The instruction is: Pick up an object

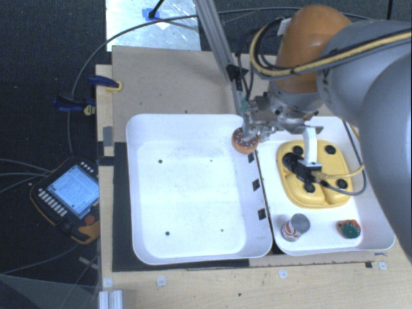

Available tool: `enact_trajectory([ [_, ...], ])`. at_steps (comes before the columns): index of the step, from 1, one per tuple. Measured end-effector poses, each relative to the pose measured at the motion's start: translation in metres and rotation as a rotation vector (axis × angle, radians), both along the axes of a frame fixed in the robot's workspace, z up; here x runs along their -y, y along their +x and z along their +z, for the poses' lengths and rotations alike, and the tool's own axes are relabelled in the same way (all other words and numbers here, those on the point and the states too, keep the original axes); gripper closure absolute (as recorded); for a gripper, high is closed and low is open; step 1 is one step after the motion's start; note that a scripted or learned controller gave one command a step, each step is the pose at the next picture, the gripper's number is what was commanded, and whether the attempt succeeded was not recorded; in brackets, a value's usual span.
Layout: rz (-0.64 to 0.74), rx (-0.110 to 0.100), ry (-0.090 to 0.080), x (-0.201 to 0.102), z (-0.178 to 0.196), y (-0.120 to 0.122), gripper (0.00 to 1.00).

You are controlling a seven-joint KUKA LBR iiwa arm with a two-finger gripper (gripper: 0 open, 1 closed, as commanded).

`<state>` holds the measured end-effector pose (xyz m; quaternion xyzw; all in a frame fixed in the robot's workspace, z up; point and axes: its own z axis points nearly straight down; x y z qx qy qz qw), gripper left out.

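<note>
bins: 2 shallow white bins side by side. left bin; right bin.
arm: 1, grey with an orange band, reaching in from the right and over the far edge of the right bin.
gripper: over the divider between the bins, at the far end. jaw state: cannot tell, too small and blurred.
round brown object: 1, disc-like with a speckled face, right at the gripper tip, at the far right corner of the left bin by the divider. whether it sits between the jaws: cannot tell.
yellow toy: 1, flat, with black spots and a white strip on top, middle of the right bin.
small grey and red object: 1, near left corner of the right bin.
small green and red object: 1, near right part of the right bin.
teach pendant: 1, on the floor left of the bench, screen lit.
writing: none readable at this resolution.
</note>
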<state>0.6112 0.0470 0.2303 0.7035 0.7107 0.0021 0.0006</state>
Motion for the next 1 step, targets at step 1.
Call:
enact_trajectory([
  [1,-0.001,0.000,0.000,-0.0445,0.0028,0.0158,1.00],
])
